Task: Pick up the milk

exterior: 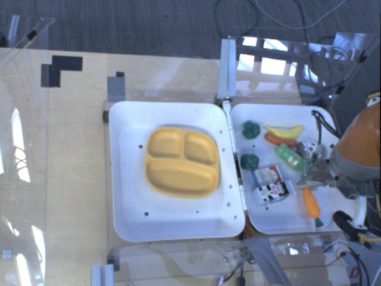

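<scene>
The milk [271, 185] is a small white carton with blue and red print. It lies flat in the lower middle of the right bin [280, 216]. The gripper [314, 173] hangs low at the bin's right side, under the grey wrist and its orange band [360, 137]. It stands to the right of the milk, apart from it, just above the top of an orange carrot [311, 204]. Nothing shows between the gripper and the milk.
The right bin also holds two dark green lumps [250, 130] [249, 161], a yellow banana [284, 131], a red sausage [278, 140] and a green bottle [290, 157]. A yellow sectioned tray [181, 161] lies in the left bin [128, 183].
</scene>
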You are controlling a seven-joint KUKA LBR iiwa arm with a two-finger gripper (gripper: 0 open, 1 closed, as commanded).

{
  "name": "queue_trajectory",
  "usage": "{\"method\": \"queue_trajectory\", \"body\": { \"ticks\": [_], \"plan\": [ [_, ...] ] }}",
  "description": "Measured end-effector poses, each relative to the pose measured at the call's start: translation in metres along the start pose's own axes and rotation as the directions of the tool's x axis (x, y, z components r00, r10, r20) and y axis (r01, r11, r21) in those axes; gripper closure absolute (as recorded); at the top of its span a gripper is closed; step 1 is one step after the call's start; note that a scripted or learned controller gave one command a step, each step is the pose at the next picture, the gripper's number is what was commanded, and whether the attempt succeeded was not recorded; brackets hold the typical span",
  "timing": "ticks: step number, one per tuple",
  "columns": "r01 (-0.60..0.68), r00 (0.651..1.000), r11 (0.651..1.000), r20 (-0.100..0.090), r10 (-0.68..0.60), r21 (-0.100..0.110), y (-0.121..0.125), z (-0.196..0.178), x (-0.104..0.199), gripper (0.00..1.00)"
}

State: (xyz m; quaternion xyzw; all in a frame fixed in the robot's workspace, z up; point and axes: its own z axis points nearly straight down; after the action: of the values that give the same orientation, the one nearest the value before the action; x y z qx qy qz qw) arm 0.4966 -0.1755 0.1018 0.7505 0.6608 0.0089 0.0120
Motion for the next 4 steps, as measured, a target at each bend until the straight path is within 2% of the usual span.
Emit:
{"method": "queue_trajectory", "body": {
  "ticks": [1, 2, 3, 4],
  "plan": [
    [0.0, 1.0, 1.0, 0.0, 0.0, 0.0, 0.0, 0.0, 0.0, 0.0],
    [-0.007, 1.0, 1.0, -0.003, 0.007, 0.026, 0.018, -0.028, 0.083, 0.0],
    [0.105, 0.994, 0.994, -0.005, -0.105, 0.016, -0.018, 0.012, 0.089, 0.0],
    [0.107, 0.994, 0.994, -0.005, -0.107, 0.009, -0.015, 0.0, 0.091, 1.0]
  ]
}}
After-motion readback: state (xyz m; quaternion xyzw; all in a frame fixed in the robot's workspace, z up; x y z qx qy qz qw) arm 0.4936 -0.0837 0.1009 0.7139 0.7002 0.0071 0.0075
